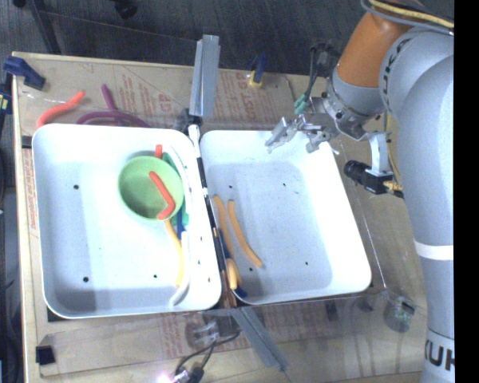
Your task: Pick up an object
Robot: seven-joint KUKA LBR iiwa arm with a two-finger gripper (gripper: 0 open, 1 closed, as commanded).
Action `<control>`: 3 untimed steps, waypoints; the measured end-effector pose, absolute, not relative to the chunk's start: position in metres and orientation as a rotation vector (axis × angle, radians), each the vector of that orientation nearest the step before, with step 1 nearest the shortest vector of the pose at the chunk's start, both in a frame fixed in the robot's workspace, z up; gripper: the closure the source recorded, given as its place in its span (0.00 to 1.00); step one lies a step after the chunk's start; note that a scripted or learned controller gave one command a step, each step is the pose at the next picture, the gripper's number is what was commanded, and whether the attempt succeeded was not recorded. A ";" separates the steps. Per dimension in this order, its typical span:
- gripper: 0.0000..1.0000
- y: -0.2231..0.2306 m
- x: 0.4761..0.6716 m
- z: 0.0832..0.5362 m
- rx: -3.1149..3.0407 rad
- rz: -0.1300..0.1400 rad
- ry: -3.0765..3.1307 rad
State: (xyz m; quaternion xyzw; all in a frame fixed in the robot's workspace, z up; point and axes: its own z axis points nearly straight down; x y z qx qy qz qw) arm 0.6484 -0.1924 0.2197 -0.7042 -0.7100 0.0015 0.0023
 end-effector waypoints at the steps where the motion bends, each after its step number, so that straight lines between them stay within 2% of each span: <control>1: 0.00 -0.109 0.607 0.169 -2.008 0.004 -2.411; 2: 0.00 -0.127 0.551 0.093 -1.916 0.000 -2.492; 3: 1.00 -0.126 0.551 0.103 -1.902 0.002 -2.494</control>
